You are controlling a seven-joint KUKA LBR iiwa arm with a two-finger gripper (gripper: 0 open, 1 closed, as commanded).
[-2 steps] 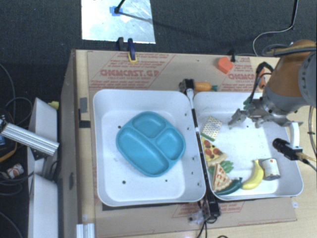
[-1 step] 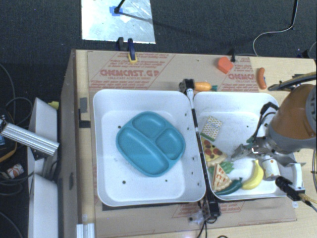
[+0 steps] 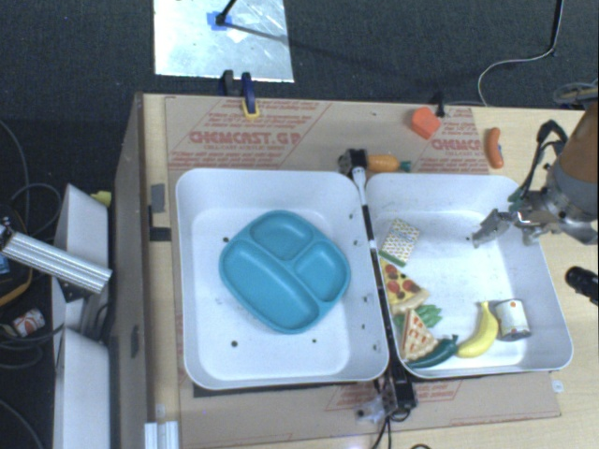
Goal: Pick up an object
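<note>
Grey end effector (image 3: 489,229) — open, unladen

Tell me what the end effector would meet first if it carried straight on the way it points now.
The end effector points toward the view's left across bare bin floor; first in line looks like the checkered card, though its height above the bin is unclear.

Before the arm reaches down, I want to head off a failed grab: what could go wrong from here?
The gripper sits over a bare part of the right bin, so it could close on nothing. The banana rests against the can; going for one may knock the other. The pizza slices lie flat beside the bin wall and overlap, so the gripper may slide over them or hit the wall.
</note>
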